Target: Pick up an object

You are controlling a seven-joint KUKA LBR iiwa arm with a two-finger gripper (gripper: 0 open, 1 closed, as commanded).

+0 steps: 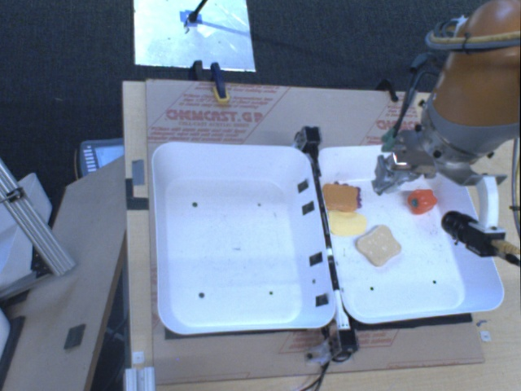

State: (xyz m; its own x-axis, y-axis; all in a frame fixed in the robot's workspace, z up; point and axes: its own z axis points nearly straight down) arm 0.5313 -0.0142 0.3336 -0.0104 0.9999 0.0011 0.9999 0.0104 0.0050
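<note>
The right bin (423, 300) holds several small toy foods. An orange-brown block (342, 196) lies by the bin's left wall, with a flat yellow piece (348, 224) just in front of it. A tan toast slice (378, 246) lies nearer the middle. A red piece (421, 201) sits toward the right. My gripper (391, 175) hangs over the back of the right bin, between the orange-brown block and the red piece, with nothing seen in its grasp.
The left bin (236, 235) lies beside the right one, with a black clip strip (313, 210) along the shared edge. A black fitting (466, 229) juts over the right bin's right side. A shiny plate (194, 23) lies behind the bench.
</note>
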